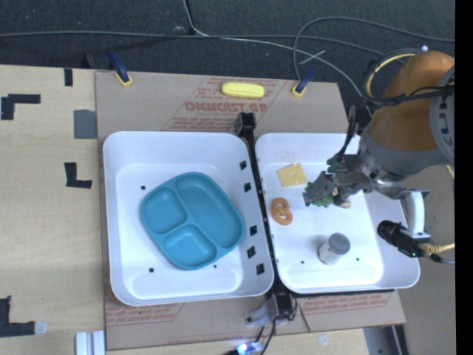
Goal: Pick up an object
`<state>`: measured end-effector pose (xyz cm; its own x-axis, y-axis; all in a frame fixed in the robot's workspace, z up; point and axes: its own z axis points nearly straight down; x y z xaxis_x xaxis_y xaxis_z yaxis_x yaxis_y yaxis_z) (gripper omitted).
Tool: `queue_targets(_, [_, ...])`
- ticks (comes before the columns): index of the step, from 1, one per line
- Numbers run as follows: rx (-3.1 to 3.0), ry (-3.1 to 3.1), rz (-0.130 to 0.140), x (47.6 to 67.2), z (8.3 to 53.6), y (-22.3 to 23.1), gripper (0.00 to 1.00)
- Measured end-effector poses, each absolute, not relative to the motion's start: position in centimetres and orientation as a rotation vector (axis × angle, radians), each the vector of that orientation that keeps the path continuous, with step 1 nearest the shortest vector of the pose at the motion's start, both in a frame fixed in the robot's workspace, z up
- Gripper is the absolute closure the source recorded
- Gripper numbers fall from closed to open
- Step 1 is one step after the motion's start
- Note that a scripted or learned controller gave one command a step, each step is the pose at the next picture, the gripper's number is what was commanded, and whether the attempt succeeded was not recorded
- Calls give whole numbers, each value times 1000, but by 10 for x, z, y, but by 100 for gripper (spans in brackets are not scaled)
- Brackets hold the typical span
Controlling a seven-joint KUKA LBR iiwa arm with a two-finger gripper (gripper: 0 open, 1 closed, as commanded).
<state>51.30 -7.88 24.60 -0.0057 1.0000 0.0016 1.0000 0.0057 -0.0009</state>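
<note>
**Gripper low in the right bin, green thing at its tip**

The gripper [319, 194] hung over the right bin [369, 272]. A small dark-green object [322, 200] sat right at the fingertips; whether it was pinched could not be told. A pretzel [281, 211] lay just left, a yellow cracker [291, 174] up-left, a grey cylinder [334, 248] below.

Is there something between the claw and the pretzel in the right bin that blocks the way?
Nothing visible blocks it. The claw hangs in the right bin, and the pretzel lies to its left on bare white floor. The yellow cracker and the metal cup sit off that line.
</note>
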Motion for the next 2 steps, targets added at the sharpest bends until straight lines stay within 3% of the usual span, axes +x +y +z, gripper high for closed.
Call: queue_targets(2, [-2213, -2225, 3, 504, 228, 28, 100])
